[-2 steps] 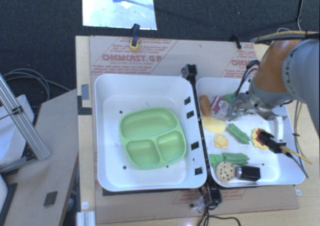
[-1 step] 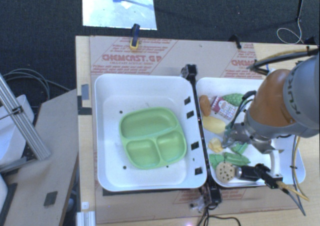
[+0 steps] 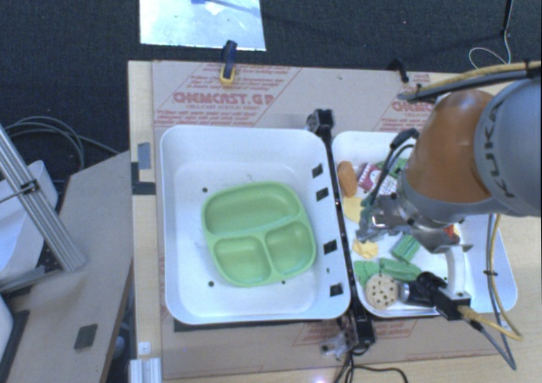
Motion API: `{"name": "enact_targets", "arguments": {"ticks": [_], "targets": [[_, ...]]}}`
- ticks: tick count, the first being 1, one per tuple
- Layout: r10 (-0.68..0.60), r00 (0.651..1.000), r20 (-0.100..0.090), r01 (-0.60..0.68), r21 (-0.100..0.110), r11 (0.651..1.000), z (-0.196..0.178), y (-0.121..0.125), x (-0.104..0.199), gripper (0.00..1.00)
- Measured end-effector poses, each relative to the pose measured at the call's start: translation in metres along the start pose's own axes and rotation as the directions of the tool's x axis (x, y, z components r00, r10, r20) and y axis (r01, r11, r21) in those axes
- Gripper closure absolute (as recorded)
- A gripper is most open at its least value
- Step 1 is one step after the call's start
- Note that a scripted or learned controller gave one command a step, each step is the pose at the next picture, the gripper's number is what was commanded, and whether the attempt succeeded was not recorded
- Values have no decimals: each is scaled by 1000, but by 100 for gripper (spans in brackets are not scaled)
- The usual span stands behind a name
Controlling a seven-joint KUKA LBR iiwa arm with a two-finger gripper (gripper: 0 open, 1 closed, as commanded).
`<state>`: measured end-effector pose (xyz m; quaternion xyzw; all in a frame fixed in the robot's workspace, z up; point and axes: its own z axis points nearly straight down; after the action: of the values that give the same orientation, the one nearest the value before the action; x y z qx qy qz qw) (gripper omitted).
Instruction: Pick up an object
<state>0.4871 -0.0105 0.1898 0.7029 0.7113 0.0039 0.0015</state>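
Arm's parked over your right bin (image 3: pixel 506 281), gripper (image 3: pixel 378 222) down in the clutter.

You've got a bench (image 3: pixel 254 89) topped with a "CHEMCAST" printed sheet, dark carpet behind it and a shiny metal plate (image 3: pixel 201 0) up top. Left bin (image 3: pixel 182 203) holds a green divided tray (image 3: pixel 257 233). The right one has the pickable stuff: a cookie (image 3: pixel 381 291), green pieces (image 3: pixel 373 269), something yellow (image 3: pixel 365 248), an orange-brown item (image 3: pixel 347 178). Wrist blocks the tool, so I honestly can't tell its state.
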Motion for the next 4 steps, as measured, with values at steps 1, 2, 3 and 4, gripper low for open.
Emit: {"name": "enact_targets", "arguments": {"ticks": [1, 2, 3, 4], "targets": [[-1, 1000, 1, 1, 6, 1000, 6, 0, 87, 100], [16, 1000, 4, -16, 6, 1000, 6, 0, -1, 100], [0, 1000, 1, 0, 5, 1000, -10, 1, 76, 100], [7, 1000, 2, -7, -4, 1000, -100, 3, 60, 100]]}}
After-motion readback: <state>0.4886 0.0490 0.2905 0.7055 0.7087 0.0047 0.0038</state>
